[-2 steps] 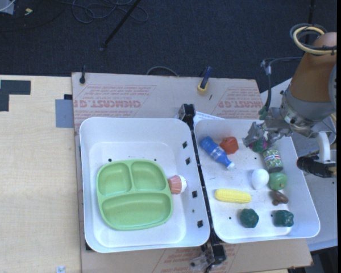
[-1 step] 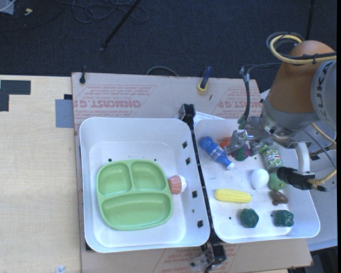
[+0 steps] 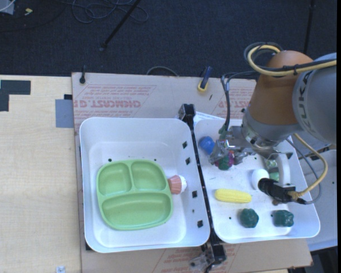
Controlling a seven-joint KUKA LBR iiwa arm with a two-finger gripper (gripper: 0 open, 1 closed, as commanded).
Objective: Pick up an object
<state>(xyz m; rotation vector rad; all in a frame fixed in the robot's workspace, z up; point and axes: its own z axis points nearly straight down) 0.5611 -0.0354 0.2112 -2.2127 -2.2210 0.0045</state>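
Slanted overhead view of a pale wooden bench (image 3: 28, 181) with dark rectangular patches (image 3: 11, 92) at its far left. On it, a cardboard sheet (image 3: 131, 98) with red print, carrying two shallow white bins side by side. Beyond the bench, dark blue carpet (image 3: 176, 33) strewn with cables (image 3: 96, 4); a blue-and-yellow clamp (image 3: 204, 79) at the cardboard's far edge. Left bin (image 3: 131, 135): a green divided plate (image 3: 135, 202), with a small pink-and-white toy (image 3: 177, 183) touching its right rim. Right bin (image 3: 238, 181): a blue ball (image 3: 206, 145) near the dividing wall, a yellow corn cob (image 3: 233, 196) at mid-floor, and two dark green lumps (image 3: 249, 218) (image 3: 283, 218) near the front edge, well apart from the plate. Grey arm with orange band (image 3: 278, 90) reaching in from the right; gripper (image 3: 224, 152) low over the right bin, just beside the ball and directly above a dark green and purple toy (image 3: 223, 164). Gripper opening not discernible; no object visibly held.
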